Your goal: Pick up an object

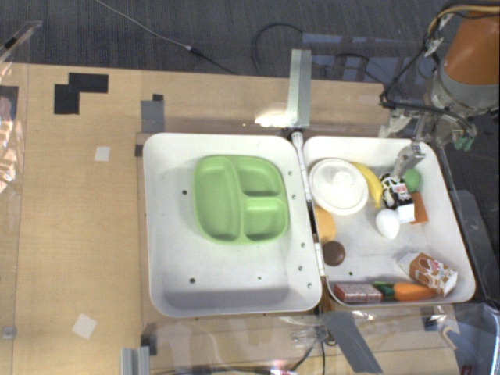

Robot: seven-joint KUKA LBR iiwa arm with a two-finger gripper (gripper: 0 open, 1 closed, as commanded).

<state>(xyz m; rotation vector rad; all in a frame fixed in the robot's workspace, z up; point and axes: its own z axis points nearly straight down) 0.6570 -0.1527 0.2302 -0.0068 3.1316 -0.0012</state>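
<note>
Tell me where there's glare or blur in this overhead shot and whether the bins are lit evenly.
In the camera view, a bright glare spot sits on the bench just above the left bin; that bin's lower part carries a soft grey shadow; the arm at upper right looks slightly blurred; the green tray and right bin are evenly lit.

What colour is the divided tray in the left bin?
Light green, plain with no pattern; the divided tray shows clearly in the camera view.

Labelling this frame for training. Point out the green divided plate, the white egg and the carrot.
green divided plate (238, 198): camera view, on its centre ridge.
white egg (387, 223): camera view, middle of the shell.
carrot (414, 291): camera view, orange body.
</note>
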